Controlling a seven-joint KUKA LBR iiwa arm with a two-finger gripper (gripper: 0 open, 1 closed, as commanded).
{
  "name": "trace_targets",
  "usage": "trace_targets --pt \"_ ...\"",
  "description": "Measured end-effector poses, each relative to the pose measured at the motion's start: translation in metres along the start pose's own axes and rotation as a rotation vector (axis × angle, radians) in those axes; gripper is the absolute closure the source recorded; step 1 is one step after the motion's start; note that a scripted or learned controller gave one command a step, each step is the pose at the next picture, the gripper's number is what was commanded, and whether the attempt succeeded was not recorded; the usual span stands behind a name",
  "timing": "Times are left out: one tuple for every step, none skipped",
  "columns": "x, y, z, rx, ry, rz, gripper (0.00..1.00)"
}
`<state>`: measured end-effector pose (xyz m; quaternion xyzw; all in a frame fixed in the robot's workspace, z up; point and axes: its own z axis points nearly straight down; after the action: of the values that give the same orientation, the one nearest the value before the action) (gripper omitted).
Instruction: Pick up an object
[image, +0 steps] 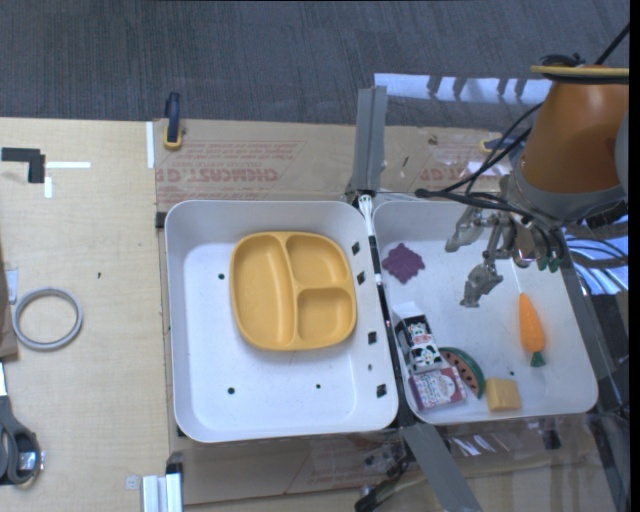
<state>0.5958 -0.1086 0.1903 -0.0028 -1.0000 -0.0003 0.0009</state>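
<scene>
I see my tool (483, 285) hanging left of the carrot (531, 325) in the right bin (585, 395); its opening I cannot tell; the carrot looks light, stiff, slippery; I'd grip mid-body.

Smooth, faintly glossy yellow plastic for the divided plate (294, 290). Matt white plastic for the left bin (200, 400) and right bin (570, 395). Pale, matt wood-grain bench top (80, 420). Dull brown cardboard sheet (250, 160). Bright metal gripper (482, 287). Glossy printed milk carton (421, 345). Fuzzy purple cloth scrap (403, 262).
</scene>
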Motion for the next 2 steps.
trace_targets --pt "0.007 -0.107 -0.022 0.001 -0.002 0.348 0.00" --pt "0.062 -0.114 0.003 0.001 0.003 0.847 0.00"
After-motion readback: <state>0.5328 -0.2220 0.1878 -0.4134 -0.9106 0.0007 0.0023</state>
